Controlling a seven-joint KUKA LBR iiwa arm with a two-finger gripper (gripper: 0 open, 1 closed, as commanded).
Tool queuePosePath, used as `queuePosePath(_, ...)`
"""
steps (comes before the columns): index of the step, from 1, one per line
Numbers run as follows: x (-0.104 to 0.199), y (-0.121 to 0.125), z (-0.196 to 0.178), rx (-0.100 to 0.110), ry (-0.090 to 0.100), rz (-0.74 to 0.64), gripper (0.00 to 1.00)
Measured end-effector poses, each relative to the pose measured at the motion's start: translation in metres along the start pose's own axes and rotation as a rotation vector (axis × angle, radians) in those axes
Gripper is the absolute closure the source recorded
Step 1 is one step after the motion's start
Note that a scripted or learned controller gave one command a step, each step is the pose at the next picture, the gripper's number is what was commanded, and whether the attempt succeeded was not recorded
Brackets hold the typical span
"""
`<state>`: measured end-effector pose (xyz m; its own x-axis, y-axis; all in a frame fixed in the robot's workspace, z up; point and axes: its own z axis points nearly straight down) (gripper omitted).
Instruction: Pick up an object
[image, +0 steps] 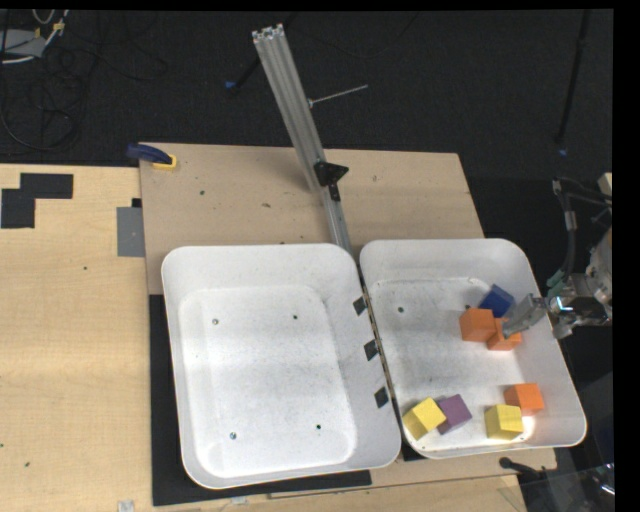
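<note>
The right bin (430, 265) holds several small blocks. A blue block (496, 299) and an orange block (478, 325) lie close together near its right wall. My gripper (518, 320) reaches in from the right and sits right beside the orange block, just below the blue one. A bit of orange (506, 341) shows under the gripper's tip. Along the front of the bin lie a yellow block (425, 415), a purple block (455, 410), a second yellow block (503, 422) and a second orange block (527, 398).
The left bin (190, 270) lies beside the right one, with black clips (371, 349) along the shared rims. A slanted aluminium rail (300, 125) rises behind the bins. A blue and yellow clamp (152, 155) sits at the bench's far left corner.
</note>
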<state>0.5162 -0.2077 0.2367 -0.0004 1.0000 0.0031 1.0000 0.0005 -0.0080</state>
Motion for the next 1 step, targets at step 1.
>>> queuePosePath(1, -0.0005, 0.0008, -0.0026, -0.005, -0.002, 0.001, 0.0)
